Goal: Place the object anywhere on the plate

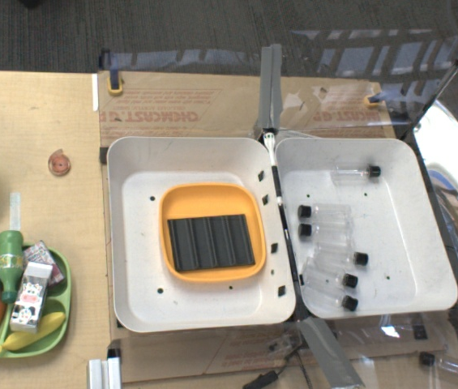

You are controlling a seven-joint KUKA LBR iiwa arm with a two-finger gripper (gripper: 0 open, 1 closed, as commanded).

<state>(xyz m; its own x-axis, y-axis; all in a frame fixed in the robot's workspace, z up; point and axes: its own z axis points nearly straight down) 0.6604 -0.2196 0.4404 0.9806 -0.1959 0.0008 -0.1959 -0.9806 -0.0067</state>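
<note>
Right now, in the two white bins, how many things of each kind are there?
Square orange plastic plate: 1
Dark grey ribbed rectangular block lying on that plate: 1
Clear plastic vials with black caps: 6
Total: 8

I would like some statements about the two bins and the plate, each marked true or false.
1. The yellow plate lies in the left bin. True.
2. A dark ridged block rests on the plate. True.
3. The clear vials with black caps lie on the plate. False: they lie in the right bin.
4. The green tray of toy food sits inside the left bin. False: it sits on the bench, left of both bins.
</note>
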